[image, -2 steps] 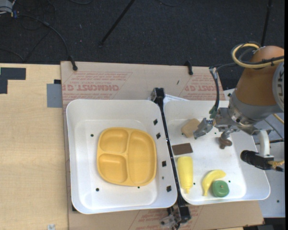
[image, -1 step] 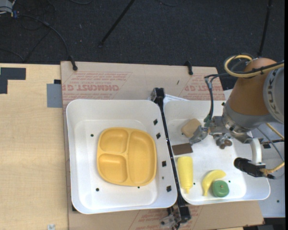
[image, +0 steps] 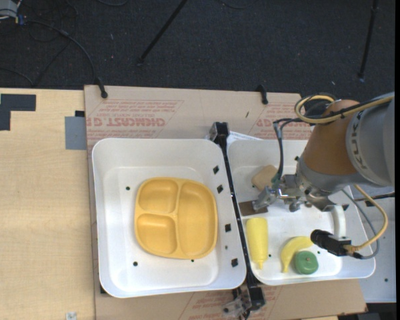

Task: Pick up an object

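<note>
The big grey arm with an orange band (image: 340, 145) reaches in from the right and bends low over the right white plastic bin (image: 347, 262). Its metal gripper (image: 265, 202) points left and hangs near the bin's left wall. I cannot tell if the gripper is apart or together, and nothing can be seen held in it. The left white plastic bin (image: 113, 179) holds a round yellow plastic plate with three sections (image: 177, 219), lying flat in the middle. The things to pick from lie in the right bin. A yellow plastic bottle shape (image: 257, 241) lies just below the gripper, along the left wall. A yellow banana-shaped toy (image: 292, 247) lies beside it near the front. A small tan lump (image: 265, 176) sits just above the gripper, and what it is cannot be told. A little round green thing (image: 306, 263) touches the banana toy at the front edge. A black strip (image: 228, 199) runs between the two bins. The bins rest on a brown cardboard sheet with red print (image: 153, 115), beside a pale wooden table top (image: 33, 212). Behind is a dark carpet floor (image: 187, 32) with thin cables.
</note>
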`<state>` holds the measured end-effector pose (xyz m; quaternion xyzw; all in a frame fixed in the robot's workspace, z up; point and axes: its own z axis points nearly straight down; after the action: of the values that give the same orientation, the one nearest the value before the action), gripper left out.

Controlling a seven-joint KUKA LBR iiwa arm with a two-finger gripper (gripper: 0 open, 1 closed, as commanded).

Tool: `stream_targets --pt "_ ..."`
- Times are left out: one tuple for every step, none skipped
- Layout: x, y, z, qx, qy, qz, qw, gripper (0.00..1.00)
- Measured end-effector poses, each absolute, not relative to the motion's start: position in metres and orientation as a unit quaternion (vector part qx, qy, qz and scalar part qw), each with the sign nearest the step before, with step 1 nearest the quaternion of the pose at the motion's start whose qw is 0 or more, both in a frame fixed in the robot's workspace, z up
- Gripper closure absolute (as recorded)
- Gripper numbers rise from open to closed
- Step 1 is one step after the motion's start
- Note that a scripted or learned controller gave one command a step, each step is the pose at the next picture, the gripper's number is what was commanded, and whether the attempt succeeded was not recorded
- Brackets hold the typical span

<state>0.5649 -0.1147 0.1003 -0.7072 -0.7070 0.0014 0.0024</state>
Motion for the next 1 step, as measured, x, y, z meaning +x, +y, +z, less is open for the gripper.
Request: stream_targets --pt "0.5642 -0.1156 0.1118 -0.709 -0.706 0.0021 0.003 1.00"
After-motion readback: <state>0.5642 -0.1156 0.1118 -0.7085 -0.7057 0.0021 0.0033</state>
